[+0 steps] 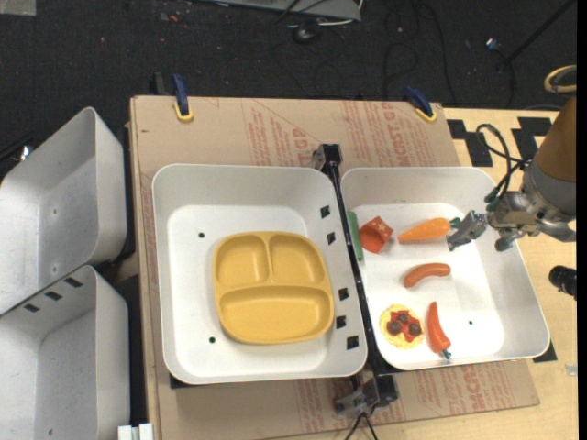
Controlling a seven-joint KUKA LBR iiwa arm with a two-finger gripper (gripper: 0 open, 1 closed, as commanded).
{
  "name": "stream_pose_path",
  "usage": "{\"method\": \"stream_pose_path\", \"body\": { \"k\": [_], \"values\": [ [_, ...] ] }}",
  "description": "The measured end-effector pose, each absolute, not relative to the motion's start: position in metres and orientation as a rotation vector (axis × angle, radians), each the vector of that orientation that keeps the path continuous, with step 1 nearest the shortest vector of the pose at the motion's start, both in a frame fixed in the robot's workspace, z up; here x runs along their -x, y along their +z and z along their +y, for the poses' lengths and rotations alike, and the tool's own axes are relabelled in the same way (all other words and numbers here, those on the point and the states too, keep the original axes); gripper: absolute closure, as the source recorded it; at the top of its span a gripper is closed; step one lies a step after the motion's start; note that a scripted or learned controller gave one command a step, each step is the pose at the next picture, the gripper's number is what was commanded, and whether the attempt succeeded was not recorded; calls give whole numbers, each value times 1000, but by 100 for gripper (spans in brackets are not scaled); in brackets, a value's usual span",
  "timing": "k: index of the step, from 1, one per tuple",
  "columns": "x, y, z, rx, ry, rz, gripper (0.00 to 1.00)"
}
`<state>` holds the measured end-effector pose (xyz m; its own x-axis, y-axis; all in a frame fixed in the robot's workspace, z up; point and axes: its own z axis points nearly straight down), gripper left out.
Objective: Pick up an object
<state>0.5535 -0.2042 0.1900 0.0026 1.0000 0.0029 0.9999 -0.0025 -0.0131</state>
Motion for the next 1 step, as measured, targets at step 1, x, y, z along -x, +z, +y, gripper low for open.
{"method": "stream_pose_path", "body": {
  "k": [1],
  "values": [
    [-557, 197, -204, 2220, 0, -2223, 0]
  ]
}}
